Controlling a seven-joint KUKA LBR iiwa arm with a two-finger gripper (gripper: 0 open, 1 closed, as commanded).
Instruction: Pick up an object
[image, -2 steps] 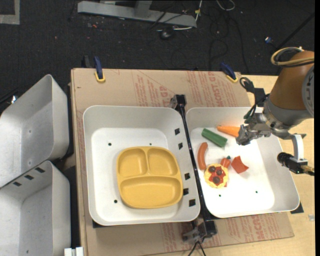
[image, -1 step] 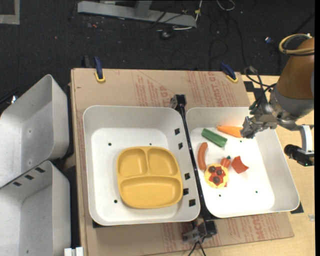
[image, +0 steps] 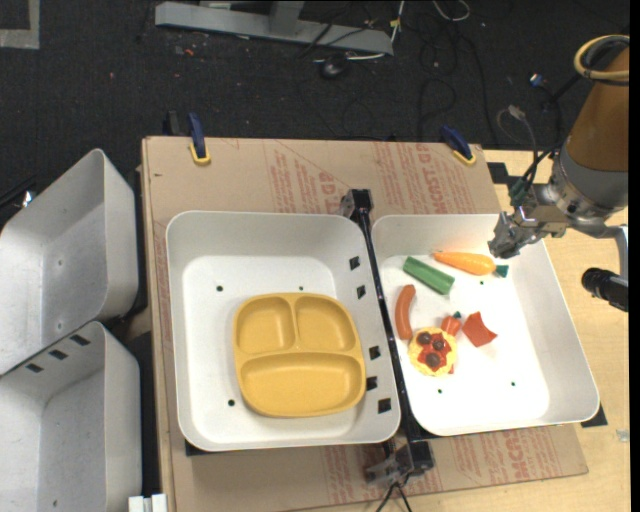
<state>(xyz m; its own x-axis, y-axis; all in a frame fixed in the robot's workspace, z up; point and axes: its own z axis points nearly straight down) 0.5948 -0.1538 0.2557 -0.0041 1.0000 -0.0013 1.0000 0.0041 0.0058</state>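
Right bin (image: 560, 330): small toy foods, all look like smooth moulded plastic. Carrot (image: 465, 262) is orange, tapered, lying flat near the bin's far edge, thick end to the right, tip pointing left. Green stick (image: 428, 275) is a flat-ended bar, lying at a slant just left of and below the carrot, nearly touching its tip. Sausage (image: 403, 310) is red-orange, slim, slightly curved, lying lengthwise close to the bin's left wall. Pizza (image: 433, 351) is a yellow disc with dark red blobs on top, near the bin's middle. Red piece (image: 479, 329) is angular, wedge-like, just right of the pizza; a smaller red-orange bit (image: 453, 324) sits between it and the pizza's top edge.

Gripper (image: 508, 243) is dark metal, low over the bin's far right corner, right beside the carrot's thick end. Cannot tell its state, tips are too dark and small, and nothing is seen held. A small teal spot (image: 501, 270) sits just below the tips. Arm (image: 600, 140) is grey with a glossy orange band, coming in from the right.

Left bin (image: 200, 270): shallow, white, rounded corners, matte. Holds a yellow tray (image: 298, 353), rounded rectangle, three compartments, two small at the far side and one wide at the near side, smooth plastic.

Both bins sit on a brown board (image: 300, 170) with red printing, held by two yellow-tipped clamps (image: 199, 150) at the far edge.
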